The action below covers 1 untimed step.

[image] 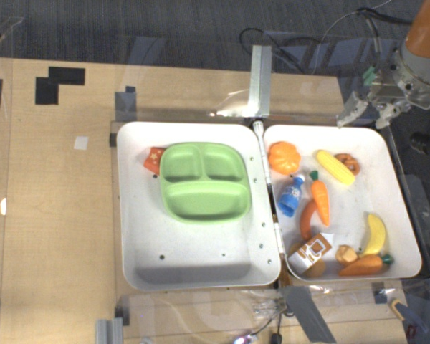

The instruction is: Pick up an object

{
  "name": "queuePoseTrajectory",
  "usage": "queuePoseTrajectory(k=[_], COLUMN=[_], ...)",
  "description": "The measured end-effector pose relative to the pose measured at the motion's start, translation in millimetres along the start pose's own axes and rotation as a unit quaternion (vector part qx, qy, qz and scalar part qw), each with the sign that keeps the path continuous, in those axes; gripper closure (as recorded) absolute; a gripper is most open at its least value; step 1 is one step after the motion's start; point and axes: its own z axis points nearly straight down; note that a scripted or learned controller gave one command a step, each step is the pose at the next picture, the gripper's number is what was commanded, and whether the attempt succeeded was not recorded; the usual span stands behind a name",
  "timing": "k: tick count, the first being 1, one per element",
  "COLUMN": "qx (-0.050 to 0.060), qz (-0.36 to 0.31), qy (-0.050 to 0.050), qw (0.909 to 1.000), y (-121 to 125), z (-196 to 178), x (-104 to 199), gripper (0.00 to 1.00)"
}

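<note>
Camera view, looking down at a slant: your end effector [364, 112] hangs at the upper right, above the far rim of the right bin [397, 185], its two pale fingers [349, 111] spread apart with nothing between them. Above it you see the grey wrist and the orange band [426, 27] of the arm reaching in from the right.

Just below the end effector, in the right bin, a yellow corn cob [335, 168] lies on a diagonal, touching a small brown pastry [349, 165] at its upper end. To their left sits an orange pumpkin [284, 157] in the bin's far left corner. Below it you find a blue bottle [291, 195] beside an upright carrot [320, 201], with a reddish sausage [307, 219] leaning under the carrot. A brown and white box [310, 253] rests at the near edge. A banana [375, 233] curves along the right side, and beneath it lie a small tan piece [345, 253] and a second carrot [362, 265], lying flat.

In the left bin [136, 221] a green divided plate [203, 181] takes the upper middle, with a red item [153, 161] tucked against its left edge, partly hidden. Both bins sit side by side on your wooden worktop [50, 192].
</note>
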Motion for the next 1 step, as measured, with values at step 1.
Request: queuePoseTrajectory(k=[1], qx=[0.001], qz=[-0.038], qy=[0.000], qw=[0.9993], y=[-42.4], z=[100.3], x=[66.5], gripper=[0.00])
